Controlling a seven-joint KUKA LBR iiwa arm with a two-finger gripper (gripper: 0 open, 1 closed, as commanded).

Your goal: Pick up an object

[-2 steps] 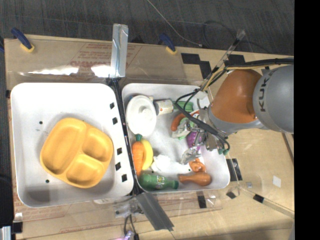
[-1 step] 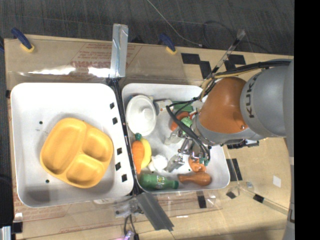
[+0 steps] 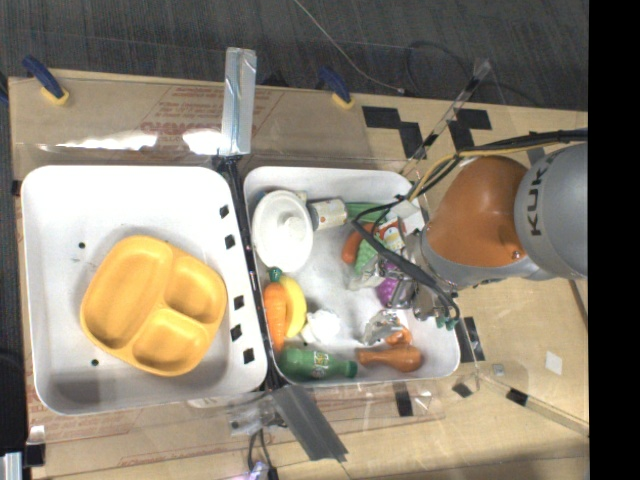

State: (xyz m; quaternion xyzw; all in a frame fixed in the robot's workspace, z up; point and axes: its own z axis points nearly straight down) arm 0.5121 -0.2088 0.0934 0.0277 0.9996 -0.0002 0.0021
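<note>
while our arm [image 3: 500, 218] leans in over the right bin [image 3: 330, 178], its wrist covers the bin's right side, and our gripper [image 3: 395, 313] sits low among the clutter there; we cannot tell how its jaws stand, since cables and the wrist hide them.

we take the white cup [image 3: 283, 223] as our landmark. the orange drumstick toy [image 3: 392, 356] lies well down and to the right of the cup, near the bin's lower right corner, just below the gripper. its long axis runs roughly left to right, slightly tilted, with the fat end toward the right. we judge it the nearest candidate: the jaws would need to drop a little toward the bin's near wall and close across its narrow width.

the green bottle [image 3: 315, 364] lies straight below the cup, on its side, touching the drumstick's left end or nearly so. the carrot [image 3: 274, 313] and banana [image 3: 294, 306] rest side by side just under the cup, both lying lengthwise away from it. the yellow divided plate [image 3: 152, 303] sits left of the cup, in the left bin [image 3: 50, 198].
</note>
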